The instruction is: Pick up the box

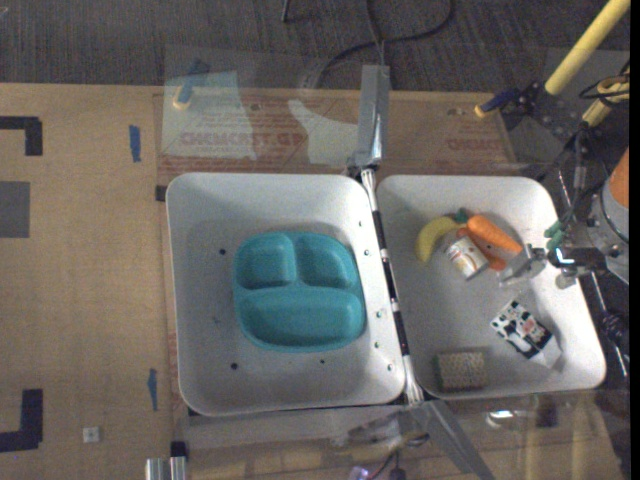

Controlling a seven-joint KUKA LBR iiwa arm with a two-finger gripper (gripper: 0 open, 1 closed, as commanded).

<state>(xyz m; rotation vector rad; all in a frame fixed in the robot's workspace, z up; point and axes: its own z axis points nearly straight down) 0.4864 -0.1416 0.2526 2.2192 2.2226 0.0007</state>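
Observation:
The box [522,330] is a small black-and-white patterned carton lying flat in the right bin [420,298], near its front right corner. My gripper [541,273] hangs over the right side of that bin, a little behind the box and apart from it. Its fingers are spread, with nothing between them. The arm comes in from the right edge above it.
Behind the gripper's left finger lie a carrot [492,235], a small white can [463,256] and a banana [434,236], close together. A brown sponge-like block [462,369] sits at the right bin's front. The left bin [200,298] holds a teal divided plate [297,290].

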